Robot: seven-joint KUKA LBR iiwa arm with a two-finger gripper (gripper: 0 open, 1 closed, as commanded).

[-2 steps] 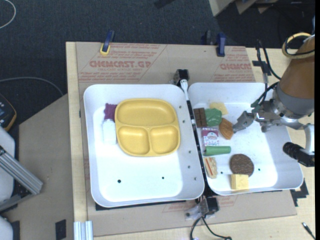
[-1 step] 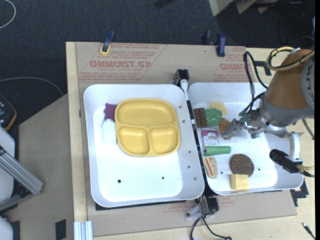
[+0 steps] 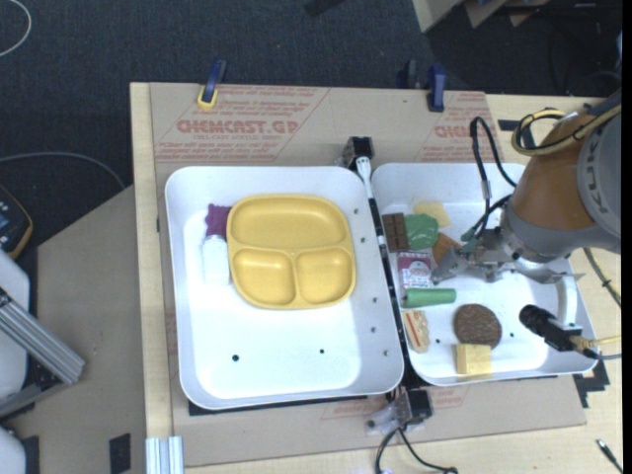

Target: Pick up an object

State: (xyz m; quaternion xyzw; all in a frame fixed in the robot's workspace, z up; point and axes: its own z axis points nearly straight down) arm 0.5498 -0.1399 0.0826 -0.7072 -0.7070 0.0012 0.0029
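Closest to the camera, a yellow block (image 3: 474,359) lies at the front of the right bin (image 3: 449,174), just in front of a round dark brown cookie (image 3: 477,321). To their left, along the bin's inner wall, lies a small hot dog (image 3: 417,330), and just behind it a green cylinder (image 3: 431,296) on its side. Farther back along that wall come a red-and-white packet (image 3: 415,266), then a dark brown bar (image 3: 395,231) with a green piece (image 3: 423,231) just beside it, and a pale yellow piece (image 3: 433,211) behind the green one.

The arm (image 3: 548,191) reaches in from the right, with the gripper (image 3: 456,261) low over the middle of the right bin. It is just beside the packet and a small brown piece (image 3: 444,245), with the green cylinder near its front. Whether the gripper is spread or pressed together I cannot tell, nor whether it grips anything. All the loose objects nearby appear to rest in the bin.

In the left bin (image 3: 286,363), a yellow divided plate (image 3: 291,250) sits toward the back. A purple item (image 3: 216,219) and a white item (image 3: 214,261) lie against its left side. Both bins rest side by side on the bench (image 3: 296,117).
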